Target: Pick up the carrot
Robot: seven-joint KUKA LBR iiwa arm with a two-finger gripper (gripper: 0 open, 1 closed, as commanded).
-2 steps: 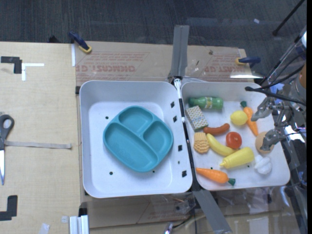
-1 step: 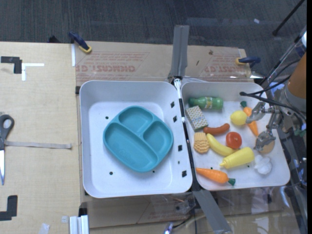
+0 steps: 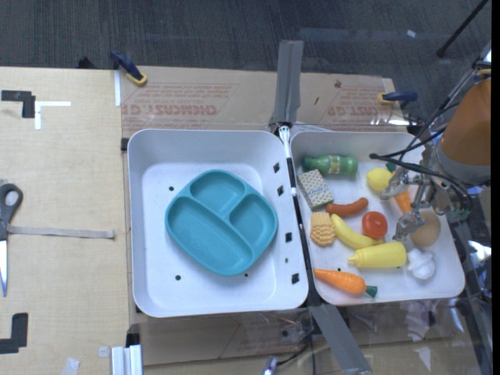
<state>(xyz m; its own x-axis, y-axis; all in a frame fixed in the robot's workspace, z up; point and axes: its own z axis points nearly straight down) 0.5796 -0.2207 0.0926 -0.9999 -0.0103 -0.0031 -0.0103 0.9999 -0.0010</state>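
Carrot (image 3: 342, 281) lies at the gripper's (image 3: 409, 205) seven o'clock, well apart, beside the bin's near wall (image 3: 375, 301); gripper's finger spread indiscernible.

Two white bins: the left bin (image 3: 141, 233) holds one blue divided plate (image 3: 221, 222). The right bin (image 3: 445, 287), beside the plate, holds one carrot (image 3: 341, 280), one banana (image 3: 349, 234), one tomato (image 3: 375, 224), one sausage (image 3: 347, 207).
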